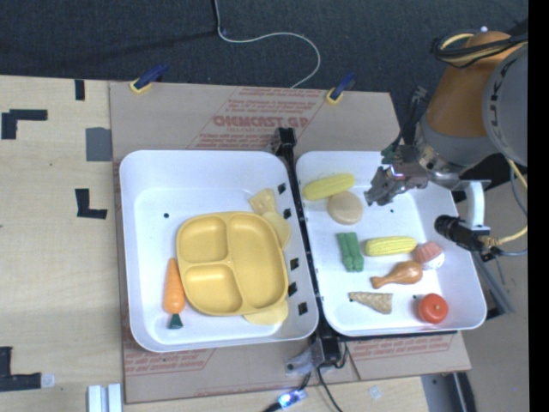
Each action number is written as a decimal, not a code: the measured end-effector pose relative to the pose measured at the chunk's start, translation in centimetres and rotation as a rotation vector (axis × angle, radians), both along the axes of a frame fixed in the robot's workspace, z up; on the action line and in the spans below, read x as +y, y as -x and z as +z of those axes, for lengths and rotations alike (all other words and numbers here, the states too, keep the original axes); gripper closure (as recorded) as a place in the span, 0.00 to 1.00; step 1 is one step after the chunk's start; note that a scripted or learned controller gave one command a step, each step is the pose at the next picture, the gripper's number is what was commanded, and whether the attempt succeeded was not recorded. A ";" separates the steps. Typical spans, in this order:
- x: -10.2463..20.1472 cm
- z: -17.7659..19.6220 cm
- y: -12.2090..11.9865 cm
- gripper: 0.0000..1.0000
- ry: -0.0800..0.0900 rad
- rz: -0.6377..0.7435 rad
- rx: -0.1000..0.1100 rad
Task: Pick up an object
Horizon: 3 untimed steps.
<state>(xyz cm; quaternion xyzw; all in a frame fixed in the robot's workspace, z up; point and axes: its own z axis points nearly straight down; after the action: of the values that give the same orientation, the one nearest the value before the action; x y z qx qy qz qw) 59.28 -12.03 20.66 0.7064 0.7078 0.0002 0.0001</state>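
The gripper [383, 190] hangs over the right bin [330, 316]; I cannot tell how it is set. The corn cob [328, 186] lies just left, lengthwise toward it.

My arm [480, 84] comes in from the right edge of the camera view, its grey body bulking large at the upper right with the orange band wrapped just above the wrist. From there the wrist angles down and to the left, ending in the gripper [382, 189], which sits low and points toward the lower left. The dark fingers are small and bunched together in shadow, and I cannot tell how they stand. Cables loop off the wrist on the right side, near a black fitting.
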 end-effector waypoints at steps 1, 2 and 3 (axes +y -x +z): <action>0.1 1.8 0.0 1.00 0.000 0.000 0.001; 5.7 0.7 1.1 1.00 -0.001 0.004 0.003; 5.2 0.7 1.0 1.00 0.000 0.000 0.002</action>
<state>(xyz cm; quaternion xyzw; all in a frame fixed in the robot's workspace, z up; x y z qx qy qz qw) 58.32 -6.85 21.40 0.7065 0.7077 -0.0008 -0.0005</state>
